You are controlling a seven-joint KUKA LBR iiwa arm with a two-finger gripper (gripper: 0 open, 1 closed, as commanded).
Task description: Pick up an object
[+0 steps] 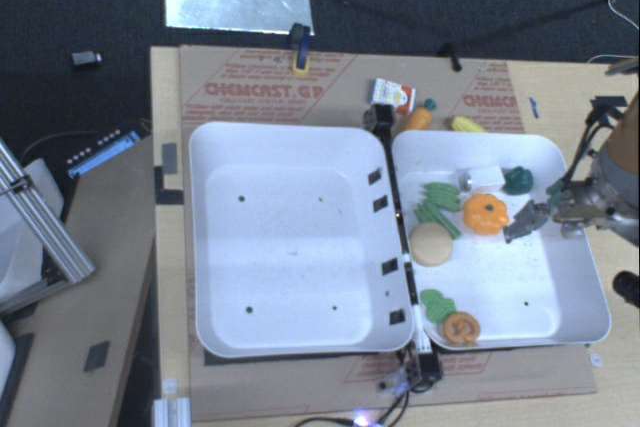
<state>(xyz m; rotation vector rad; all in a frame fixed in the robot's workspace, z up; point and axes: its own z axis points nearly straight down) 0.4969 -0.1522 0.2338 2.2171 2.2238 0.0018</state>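
Gripper (520,225) low in the right bin (575,300), just right of the orange toy pumpkin (485,214).

We can't tell how the jaws stand; nothing shows between them. We judge the risk is a side-on nudge: closing here could shove the pumpkin into the green beans (437,203) and tan disc (431,244) rather than seat it.

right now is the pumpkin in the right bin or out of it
In. The pumpkin sits on the right bin's floor, beside the green beans, inside its rim.
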